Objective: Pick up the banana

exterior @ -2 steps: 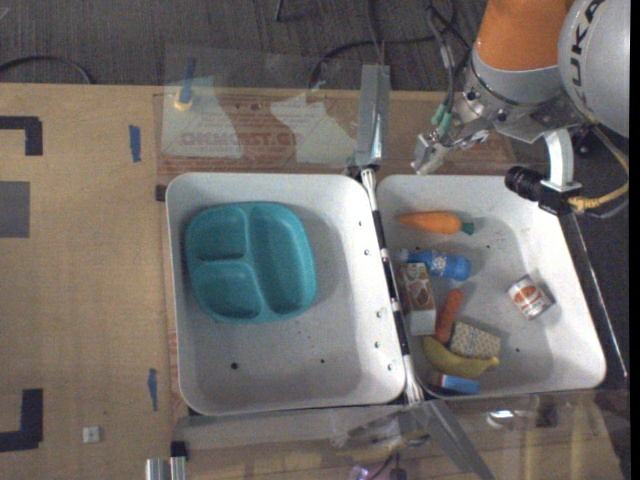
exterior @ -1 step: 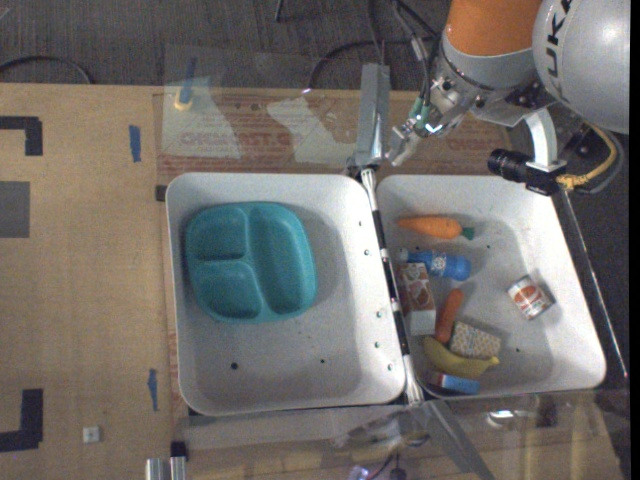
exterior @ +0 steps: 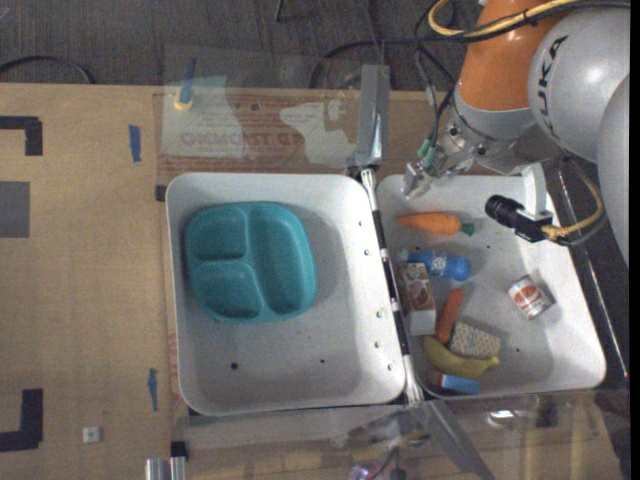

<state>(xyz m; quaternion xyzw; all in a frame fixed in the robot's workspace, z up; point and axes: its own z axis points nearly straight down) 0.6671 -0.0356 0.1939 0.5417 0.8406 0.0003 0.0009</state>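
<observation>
The yellow banana (exterior: pixel 452 358) lies at the front left of the right bin (exterior: pixel 570 353), partly under a tan sponge-like square (exterior: pixel 475 341). My gripper (exterior: pixel 416 181) hangs over the back left corner of that bin, well behind the banana, above and left of the carrot (exterior: pixel 432 223). Nothing shows between its tips.
In the right bin also lie a blue bottle (exterior: pixel 445 265), a small box (exterior: pixel 418 290), a red stick (exterior: pixel 449 314), a blue piece (exterior: pixel 458 383) and a can (exterior: pixel 528 297). A teal divided plate (exterior: pixel 250 260) sits in the left bin (exterior: pixel 300 368).
</observation>
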